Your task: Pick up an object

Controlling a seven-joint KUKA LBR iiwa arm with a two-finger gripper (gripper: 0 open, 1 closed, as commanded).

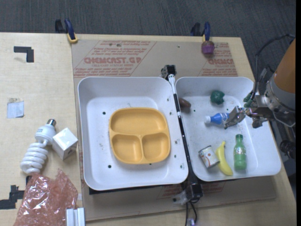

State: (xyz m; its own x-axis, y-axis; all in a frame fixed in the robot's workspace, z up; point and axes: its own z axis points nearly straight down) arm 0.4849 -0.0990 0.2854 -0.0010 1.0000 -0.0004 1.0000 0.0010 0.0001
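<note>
On the far left of the worktop, outside both bins, a spiral light bulb lies on its side with a small white cube touching it, and a crumpled sheet of reddish plastic wrap sits below them; these look like spare items parked out of the arm's working zone. Next comes the left bin, which holds a yellow divided plate lying flat in its middle. Both bins rest on a printed brown board, clamped at its far edge, presumably so nothing shifts as the arm works. The right bin carries the likely picking choices, scattered apart so each can be approached alone: a small brown piece near the dividing wall, a dark green round object toward the far side, a small bottle with a blue body lying on its side in the middle, and along the near side a small tin just beside a banana, with a green bottle lying right of the banana. The pincer reaches in from the right and sits low at the blue bottle's right end, its metal fingers appearing close to or touching that end. Whether they are spread or pressed together cannot be told from this slant, and no object is clearly seen between them. The blue bottle seems to be the target, still lying on the bin floor, so the pick looks not yet done.
</note>
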